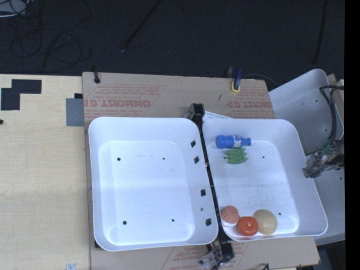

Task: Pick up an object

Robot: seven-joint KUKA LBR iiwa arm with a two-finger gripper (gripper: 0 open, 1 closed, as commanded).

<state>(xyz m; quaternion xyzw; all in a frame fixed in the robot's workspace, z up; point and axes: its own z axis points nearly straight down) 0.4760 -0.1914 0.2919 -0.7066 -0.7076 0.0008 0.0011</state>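
Blue plastic, most likely light and stiff: the small bottle (233, 142) lies on its side near the far wall of the right bin (306, 179), just above a green leafy toy (237, 156). Its round body could roll or slip, so a grip across the middle seems safest. Three small round pieces (a pale pink one (229, 214), a red one (247, 225), a cream one (265, 221)) huddle touching at the near wall, awkward to separate. The hand (318, 165) sits at the bin's right rim, well apart from everything; I cannot tell how it is set.
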